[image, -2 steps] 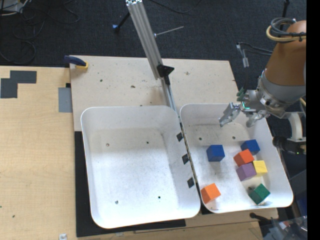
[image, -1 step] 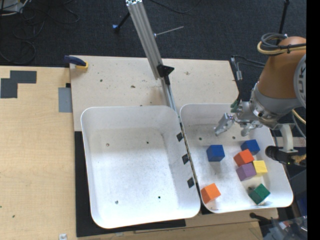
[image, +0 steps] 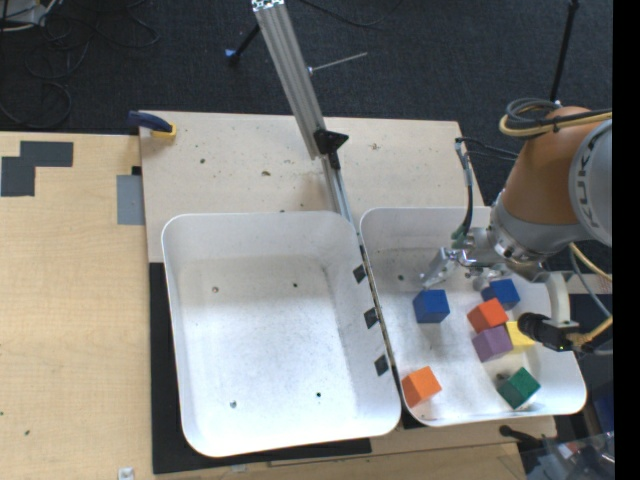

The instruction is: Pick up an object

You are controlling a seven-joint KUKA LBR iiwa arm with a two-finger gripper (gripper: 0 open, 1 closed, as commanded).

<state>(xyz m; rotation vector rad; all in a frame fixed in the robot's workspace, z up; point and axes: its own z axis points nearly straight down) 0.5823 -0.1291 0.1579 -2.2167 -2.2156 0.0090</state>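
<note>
My gripper [image: 447, 267] hangs over the right bin [image: 400, 230], in its middle part. Its fingers are open and nothing sits between them. A blue cube [image: 431, 305] lies on the bin floor just below and left of the fingertips, apart from them. To the right, close together, lie a second blue cube [image: 501, 292], a red-orange cube [image: 487, 314], a purple cube [image: 492, 343] and a yellow cube [image: 521, 334]. A green cube [image: 518, 386] rests near the front right corner. An orange cube [image: 421, 384] sits at the front left corner.
The left bin [image: 200, 268] stands beside the right one, with a shared rim bearing black clips [image: 371, 317]. A slanted aluminium bar [image: 295, 73] rises behind the bins. The grey and orange arm [image: 555, 183] fills the right side.
</note>
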